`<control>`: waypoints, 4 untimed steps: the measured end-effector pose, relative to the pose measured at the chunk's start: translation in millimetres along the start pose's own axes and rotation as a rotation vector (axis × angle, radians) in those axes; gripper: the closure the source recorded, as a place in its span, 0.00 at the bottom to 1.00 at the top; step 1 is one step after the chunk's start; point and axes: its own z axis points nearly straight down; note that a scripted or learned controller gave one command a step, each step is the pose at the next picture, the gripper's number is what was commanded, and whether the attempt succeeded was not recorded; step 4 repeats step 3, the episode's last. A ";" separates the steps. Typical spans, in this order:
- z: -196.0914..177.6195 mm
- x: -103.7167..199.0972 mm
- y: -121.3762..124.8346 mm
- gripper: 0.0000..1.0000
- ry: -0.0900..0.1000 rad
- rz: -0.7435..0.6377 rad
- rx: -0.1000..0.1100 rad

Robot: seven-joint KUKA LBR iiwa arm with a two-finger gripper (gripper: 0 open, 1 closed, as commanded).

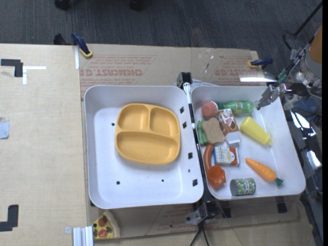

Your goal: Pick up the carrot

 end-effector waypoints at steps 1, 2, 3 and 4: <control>43.9 -7.3 -75.6 0.00 0.000 -0.301 -0.003; 158.5 -20.9 -107.2 0.00 0.000 -0.304 -0.004; 149.5 -21.1 -105.5 1.00 -0.001 -0.302 -0.007; 149.5 -21.1 -105.5 1.00 -0.001 -0.302 -0.007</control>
